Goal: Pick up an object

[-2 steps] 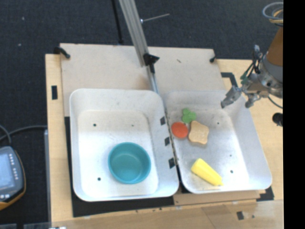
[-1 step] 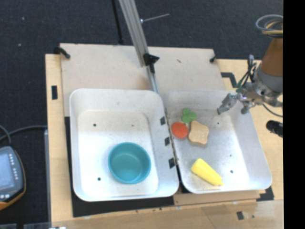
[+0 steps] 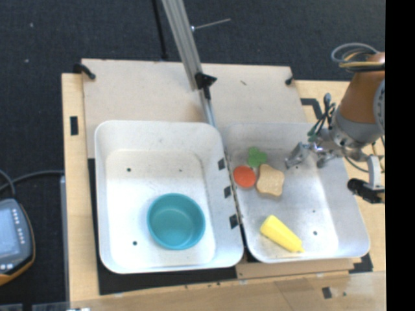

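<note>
The right bin (image 3: 327, 207) holds a small green piece (image 3: 257, 155), a red-orange round piece (image 3: 244, 176), a tan bread-like piece (image 3: 270, 181) and a yellow block (image 3: 281, 233). The green, red and tan pieces lie close together by the bin's left wall. In the left bin (image 3: 123, 173) sits a teal bowl (image 3: 176, 221). My gripper (image 3: 307, 158) hangs over the upper right part of the right bin, to the right of the green and tan pieces and apart from them. It is open, and nothing shows between its fingers.
A slanted metal pole (image 3: 185, 41) comes down from the top to the bench between the two bins. Cables (image 3: 353, 52) loop near the arm at the right. A handheld device (image 3: 11, 238) lies off the bench at the lower left.
</note>
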You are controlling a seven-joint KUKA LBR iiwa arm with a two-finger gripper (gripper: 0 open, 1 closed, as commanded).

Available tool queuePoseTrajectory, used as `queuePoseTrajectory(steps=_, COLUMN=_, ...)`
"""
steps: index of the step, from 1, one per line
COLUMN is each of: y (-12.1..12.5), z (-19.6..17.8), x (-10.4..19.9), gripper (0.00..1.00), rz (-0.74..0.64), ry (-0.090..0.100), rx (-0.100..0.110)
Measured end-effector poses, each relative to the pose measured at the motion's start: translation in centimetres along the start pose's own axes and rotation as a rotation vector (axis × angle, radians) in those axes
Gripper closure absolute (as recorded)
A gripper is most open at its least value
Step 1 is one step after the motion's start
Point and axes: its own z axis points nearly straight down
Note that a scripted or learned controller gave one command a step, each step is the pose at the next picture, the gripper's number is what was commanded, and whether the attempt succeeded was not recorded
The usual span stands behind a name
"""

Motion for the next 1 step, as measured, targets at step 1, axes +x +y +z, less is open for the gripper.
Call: queuePoseTrajectory(steps=1, y=0.24, z=-1.46, x=-0.12, gripper=1.00, rz=0.000, ry=-0.002, rx=-0.009)
